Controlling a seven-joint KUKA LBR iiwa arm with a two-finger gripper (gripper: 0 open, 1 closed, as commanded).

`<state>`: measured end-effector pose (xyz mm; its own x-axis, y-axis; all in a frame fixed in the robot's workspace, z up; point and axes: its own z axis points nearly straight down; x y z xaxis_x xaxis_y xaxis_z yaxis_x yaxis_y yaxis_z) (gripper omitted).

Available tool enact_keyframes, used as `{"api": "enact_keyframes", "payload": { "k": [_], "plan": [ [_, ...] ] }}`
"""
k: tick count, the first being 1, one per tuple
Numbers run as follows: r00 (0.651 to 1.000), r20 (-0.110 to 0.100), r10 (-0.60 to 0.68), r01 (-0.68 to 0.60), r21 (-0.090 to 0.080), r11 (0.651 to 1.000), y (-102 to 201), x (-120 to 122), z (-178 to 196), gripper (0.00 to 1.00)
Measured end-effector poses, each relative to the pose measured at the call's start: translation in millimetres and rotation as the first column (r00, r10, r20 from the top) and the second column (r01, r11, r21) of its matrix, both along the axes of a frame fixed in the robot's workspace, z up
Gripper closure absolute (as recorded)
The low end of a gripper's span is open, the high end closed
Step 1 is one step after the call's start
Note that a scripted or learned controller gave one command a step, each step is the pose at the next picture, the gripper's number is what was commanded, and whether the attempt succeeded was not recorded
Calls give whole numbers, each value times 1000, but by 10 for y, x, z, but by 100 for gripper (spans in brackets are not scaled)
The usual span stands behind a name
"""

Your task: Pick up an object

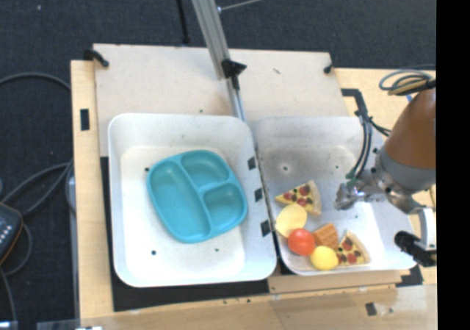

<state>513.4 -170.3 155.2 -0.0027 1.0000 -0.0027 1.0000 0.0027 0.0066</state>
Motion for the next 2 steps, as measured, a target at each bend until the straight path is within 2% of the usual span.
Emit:
{"api": "enact_keyframes", "payload": {
  "k": [1,2],
  "plan": [
    [1000,1,0,0,-1,1000,-93,80,576,100],
    [1000,2,1,-1,-1,1000,-30,50,1160,100]
  ]
}}
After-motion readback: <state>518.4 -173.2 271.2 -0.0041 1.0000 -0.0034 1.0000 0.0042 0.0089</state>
